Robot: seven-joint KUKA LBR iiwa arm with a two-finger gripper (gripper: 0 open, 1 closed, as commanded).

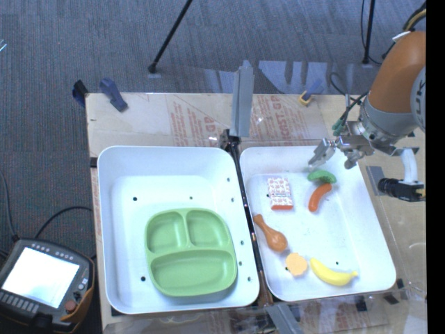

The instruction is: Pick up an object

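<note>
- Two shallow white bins sit side by side on the bench: left bin [115, 186], right bin [368, 235], their inner walls meeting along the centre line
- Arm [400, 82], grey with an orange band, enters from the right edge and hangs over the far right corner of the right bin
- Green divided plate [189, 252], three compartments, lies flat in the near half of the left bin
- Gripper [335, 153] hovers above the far edge of the right bin, two grey fingers spread apart, nothing between them
- Banana [332, 272], yellow, lies near the front right of the right bin
- Carrot [320, 195], orange with a green top, lies tilted in the far right part of the right bin, green end just under and slightly ahead of the gripper; contact cannot be judged from this angle
- Brown spoon-shaped piece [271, 234] lies beside the left wall of the right bin, round end toward the front
- Small box [280, 193], white with a red pattern, lies flat left of the carrot, apart from it
- Small orange piece [297, 264] lies between the spoon-shaped piece and the banana, just beside the banana's left end
</note>
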